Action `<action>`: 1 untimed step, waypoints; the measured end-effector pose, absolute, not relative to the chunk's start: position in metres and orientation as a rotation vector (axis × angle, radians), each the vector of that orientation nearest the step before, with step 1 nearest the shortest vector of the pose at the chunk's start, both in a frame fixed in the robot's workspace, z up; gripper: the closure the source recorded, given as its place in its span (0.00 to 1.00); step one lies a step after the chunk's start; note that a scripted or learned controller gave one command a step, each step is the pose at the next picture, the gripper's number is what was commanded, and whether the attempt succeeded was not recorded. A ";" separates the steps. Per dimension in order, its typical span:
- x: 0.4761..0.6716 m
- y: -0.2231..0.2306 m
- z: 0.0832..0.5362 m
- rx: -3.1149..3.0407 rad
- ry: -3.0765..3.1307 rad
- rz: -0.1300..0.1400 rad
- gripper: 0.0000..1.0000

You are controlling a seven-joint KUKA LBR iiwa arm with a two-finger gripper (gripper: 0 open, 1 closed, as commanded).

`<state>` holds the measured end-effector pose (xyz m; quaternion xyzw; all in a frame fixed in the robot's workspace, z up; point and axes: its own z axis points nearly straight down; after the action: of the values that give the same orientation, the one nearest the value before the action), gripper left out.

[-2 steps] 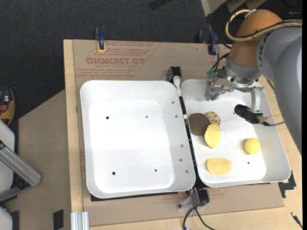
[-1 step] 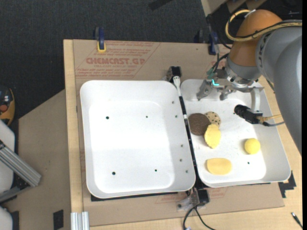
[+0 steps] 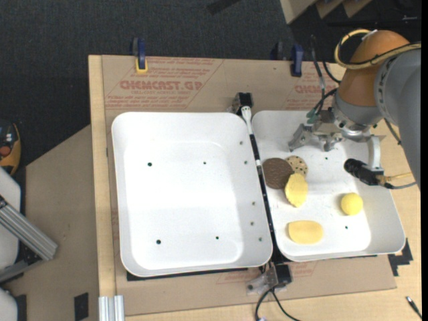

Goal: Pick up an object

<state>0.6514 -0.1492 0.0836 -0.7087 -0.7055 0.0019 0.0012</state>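
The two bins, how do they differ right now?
The right bin holds several small things: yellow pieces and a brown disc; the left bin shows bare white floor with small dark dots. The gripper hangs over the right bin, not the left. Both are shallow, white, round-cornered, sitting side by side.

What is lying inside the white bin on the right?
Inside the right bin: a brown disc, a speckled cookie, and three yellow pieces. The gripper covers part of its floor.
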 end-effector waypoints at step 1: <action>0.667 -0.141 0.085 -2.222 -2.225 -0.002 0.00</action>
<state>0.6674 -0.1406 0.0852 -0.7066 -0.7076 -0.0007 -0.0017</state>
